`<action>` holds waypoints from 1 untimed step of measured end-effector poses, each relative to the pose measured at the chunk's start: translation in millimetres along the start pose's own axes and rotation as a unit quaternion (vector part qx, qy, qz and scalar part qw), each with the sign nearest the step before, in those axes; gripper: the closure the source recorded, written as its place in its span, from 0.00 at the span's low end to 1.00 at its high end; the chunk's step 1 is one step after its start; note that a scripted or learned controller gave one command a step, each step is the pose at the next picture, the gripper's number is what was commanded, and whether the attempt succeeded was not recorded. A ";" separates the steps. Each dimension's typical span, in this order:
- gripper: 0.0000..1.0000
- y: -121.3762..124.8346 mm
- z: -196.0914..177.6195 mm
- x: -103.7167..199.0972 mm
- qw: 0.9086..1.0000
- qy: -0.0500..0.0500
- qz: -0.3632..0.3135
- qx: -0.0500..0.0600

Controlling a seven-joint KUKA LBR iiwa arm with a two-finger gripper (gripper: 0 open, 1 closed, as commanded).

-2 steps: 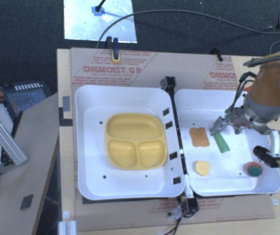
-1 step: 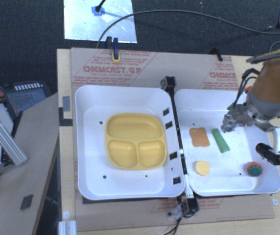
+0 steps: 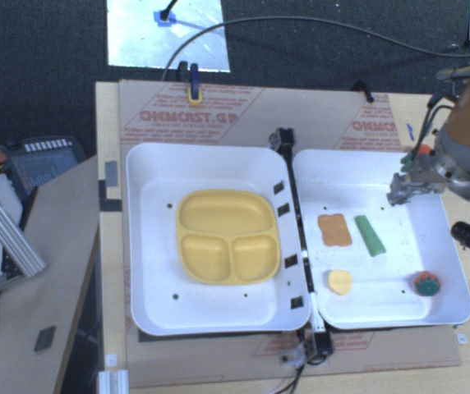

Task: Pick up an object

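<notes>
Over the right bin's point(image 3: 457, 302) far edge hangs the gripper point(image 3: 401, 189) (grip unreadable), presumably lining up on the green block point(image 3: 370, 235).

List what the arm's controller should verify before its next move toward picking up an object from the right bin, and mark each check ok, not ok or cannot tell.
1. Objects present in the right bin: ok. An orange piece, green block, yellow piece and small red-green object lie there.
2. Objects spaced apart: ok, none touch.
3. Gripper inside the right bin's area: ok, near its upper right.
4. Gripper above a target: not ok, it sits up and right of the green block.
5. Something already held: cannot tell.
6. Yellow tray clear of the path: ok, it sits in the left bin.
</notes>
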State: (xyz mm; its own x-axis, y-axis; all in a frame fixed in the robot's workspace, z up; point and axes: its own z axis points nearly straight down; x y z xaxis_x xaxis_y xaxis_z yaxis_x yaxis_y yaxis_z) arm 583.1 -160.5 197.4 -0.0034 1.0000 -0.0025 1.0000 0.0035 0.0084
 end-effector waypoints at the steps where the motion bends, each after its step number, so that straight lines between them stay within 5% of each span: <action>1: 1.00 1.2 -13.7 -0.3 1.000 0.001 0.000 0.003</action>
State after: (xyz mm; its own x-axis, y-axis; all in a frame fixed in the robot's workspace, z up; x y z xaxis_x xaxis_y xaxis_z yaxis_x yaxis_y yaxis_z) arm 584.1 -160.8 211.2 -0.0038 1.0000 -0.0009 1.0000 0.0038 0.0034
